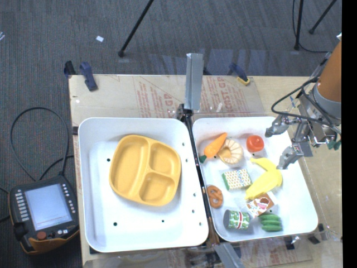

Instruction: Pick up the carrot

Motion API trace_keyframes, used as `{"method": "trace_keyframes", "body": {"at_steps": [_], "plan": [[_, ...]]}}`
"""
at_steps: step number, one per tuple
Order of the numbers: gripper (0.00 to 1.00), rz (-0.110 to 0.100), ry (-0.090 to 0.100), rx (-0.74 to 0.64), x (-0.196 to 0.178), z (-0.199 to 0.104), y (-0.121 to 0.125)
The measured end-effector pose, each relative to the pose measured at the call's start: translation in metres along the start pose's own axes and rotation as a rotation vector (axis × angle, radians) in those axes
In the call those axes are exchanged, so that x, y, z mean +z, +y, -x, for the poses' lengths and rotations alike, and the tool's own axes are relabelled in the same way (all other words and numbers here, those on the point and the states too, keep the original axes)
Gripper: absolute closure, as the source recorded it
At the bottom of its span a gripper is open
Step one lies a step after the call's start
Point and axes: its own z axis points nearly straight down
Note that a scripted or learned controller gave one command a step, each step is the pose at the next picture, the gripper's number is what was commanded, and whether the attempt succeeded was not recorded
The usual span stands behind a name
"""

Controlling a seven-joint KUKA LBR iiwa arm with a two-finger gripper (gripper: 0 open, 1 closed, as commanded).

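Nearest, at six o'clock in the right bin (310, 204): a small can (237, 219) with a red-and-green label, lying beside green pea pods (271, 223) and a small printed packet (260, 205). Just above those, a pretzel (215, 195) at the bin's seven o'clock, a green patterned block (236, 178) at centre, and a yellow banana (264, 181) slanting toward three o'clock. Farther back, the carrot (215, 146): orange, tapered, lying tilted with its pointed tip toward one o'clock and a bit of green at its lower, thick end, close to the bin's left wall at about ten o'clock. Touching it on the right, a round ridged pastry or shell (231, 152). Beyond that, at twelve o'clock, a red tomato (255, 143).

At the bin's two o'clock edge, the gripper (283, 144), hanging over the right rim, well apart from the carrot. Two grey fingers spread apart, nothing between them. Behind it, the grey wrist with looping cables, and the orange band at the far right.

Left bin (92, 144): holding a yellow divided plate (146, 170) with three compartments, tilted slightly.
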Motion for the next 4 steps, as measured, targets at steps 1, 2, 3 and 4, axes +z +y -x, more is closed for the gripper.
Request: {"method": "trace_keyframes", "body": {"at_steps": [1,2,3,4], "plan": [[0.00,-0.004,-0.007,0.022,0.172,0.017,0.084],[0.00,-0.003,0.019,0.368,0.177,0.060,0.069],[0.00,-0.003,0.012,0.691,0.178,0.054,0.087],[0.00,-0.003,0.002,1.036,0.177,0.058,0.085]]}}
